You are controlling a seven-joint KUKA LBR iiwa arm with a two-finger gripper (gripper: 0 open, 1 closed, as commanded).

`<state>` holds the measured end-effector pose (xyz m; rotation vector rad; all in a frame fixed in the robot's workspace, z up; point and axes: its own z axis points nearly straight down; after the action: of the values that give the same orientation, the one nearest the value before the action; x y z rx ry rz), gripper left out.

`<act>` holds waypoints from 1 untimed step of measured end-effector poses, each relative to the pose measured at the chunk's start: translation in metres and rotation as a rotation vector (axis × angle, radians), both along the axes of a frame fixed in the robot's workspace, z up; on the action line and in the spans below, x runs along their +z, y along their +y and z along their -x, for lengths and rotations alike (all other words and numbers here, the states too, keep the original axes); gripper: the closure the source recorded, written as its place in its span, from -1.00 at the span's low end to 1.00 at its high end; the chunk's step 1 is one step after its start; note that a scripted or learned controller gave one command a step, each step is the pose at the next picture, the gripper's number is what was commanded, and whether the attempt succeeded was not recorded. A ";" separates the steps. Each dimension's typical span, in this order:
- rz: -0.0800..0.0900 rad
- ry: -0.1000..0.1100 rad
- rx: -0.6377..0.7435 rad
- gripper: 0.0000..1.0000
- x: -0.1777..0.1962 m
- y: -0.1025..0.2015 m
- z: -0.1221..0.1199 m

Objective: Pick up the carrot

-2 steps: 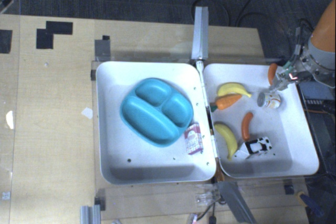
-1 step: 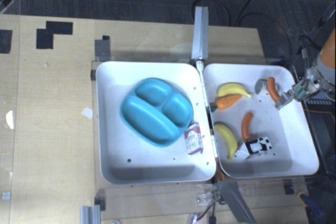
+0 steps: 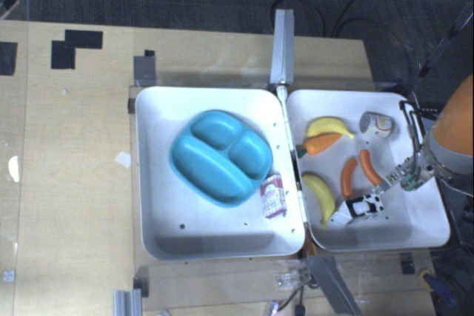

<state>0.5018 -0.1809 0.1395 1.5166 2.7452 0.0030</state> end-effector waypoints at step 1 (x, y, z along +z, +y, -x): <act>0.005 -0.006 0.424 1.00 0.045 -0.008 -0.103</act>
<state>0.6046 -0.1890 0.1841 0.9037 2.9960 0.0028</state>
